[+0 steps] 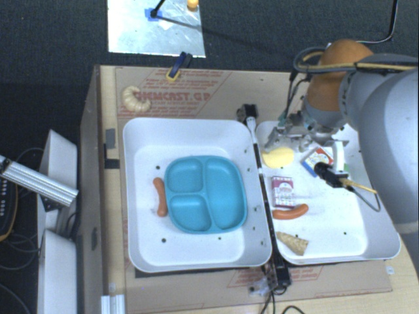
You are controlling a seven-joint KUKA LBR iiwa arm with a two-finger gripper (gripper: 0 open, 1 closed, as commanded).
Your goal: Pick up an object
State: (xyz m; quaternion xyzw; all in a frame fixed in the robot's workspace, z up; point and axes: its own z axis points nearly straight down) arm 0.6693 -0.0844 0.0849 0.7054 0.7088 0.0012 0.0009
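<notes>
Looking down, I see the left bin (141, 241) holding a blue divided plate (205, 193) and a sausage (160, 197). The right bin (353, 237) holds a yellow disc (279, 156), small carton (283, 190), second sausage (290, 210) and wedge (292, 242). My tool (292, 136) hangs just above the disc; its state I cannot tell.

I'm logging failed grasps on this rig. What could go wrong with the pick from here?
The gripper sits low by the flat yellow disc near the right bin's inner wall; it may slide over the disc or bump the wall. The small box and sausage lie close by and could get nudged.
</notes>
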